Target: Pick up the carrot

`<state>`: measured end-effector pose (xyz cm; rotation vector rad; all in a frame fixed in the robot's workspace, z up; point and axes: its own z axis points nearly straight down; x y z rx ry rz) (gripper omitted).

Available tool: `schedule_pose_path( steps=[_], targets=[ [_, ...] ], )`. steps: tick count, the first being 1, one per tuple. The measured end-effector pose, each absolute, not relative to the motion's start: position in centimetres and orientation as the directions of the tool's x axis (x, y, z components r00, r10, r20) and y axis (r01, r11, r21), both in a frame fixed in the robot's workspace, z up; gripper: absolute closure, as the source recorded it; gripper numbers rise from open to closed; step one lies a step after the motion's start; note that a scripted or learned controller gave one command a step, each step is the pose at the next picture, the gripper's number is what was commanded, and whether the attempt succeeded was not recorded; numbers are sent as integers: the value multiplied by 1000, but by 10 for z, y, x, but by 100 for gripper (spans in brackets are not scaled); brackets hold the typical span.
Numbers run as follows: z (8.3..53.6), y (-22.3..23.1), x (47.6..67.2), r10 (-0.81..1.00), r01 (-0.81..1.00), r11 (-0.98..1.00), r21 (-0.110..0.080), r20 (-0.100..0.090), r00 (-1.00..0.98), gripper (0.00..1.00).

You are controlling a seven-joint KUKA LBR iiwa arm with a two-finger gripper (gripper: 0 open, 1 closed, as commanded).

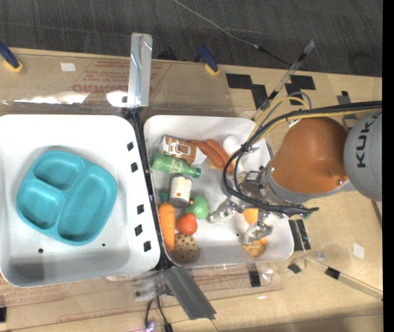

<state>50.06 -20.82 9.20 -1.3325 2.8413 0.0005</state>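
The carrot [167, 221] is a short orange stick lying lengthwise by the left wall of the right bin [203, 121], next to a red tomato [187, 224]. My gripper [242, 220] hangs low over the front right part of the same bin, about a hand's width to the right of the carrot and apart from it. Its metal fingers [219, 214] stand spread, so it is open. A small orange-yellow piece [251, 215] lies under the gap between them. Cables and the orange band of the arm hide the bin's right wall.
The right bin also holds a brown box [178, 148], a green bottle [174, 166], a white can [180, 187], a green fruit [200, 206], a long orange-red piece [215, 153], a brown round thing [186, 250] and a tan pastry [255, 245]. A teal divided plate [66, 196] sits in the left bin [16, 126].
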Motion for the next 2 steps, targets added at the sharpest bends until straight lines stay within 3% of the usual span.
schedule_pose_path(
  steps=[1, 2],
  targets=[
    [102, -205, 503, -773, -773, 634, -2, -5, -634, 100],
    [241, -210, 541, -795, -795, 607, -12, -3, -607, 100]
  ],
)
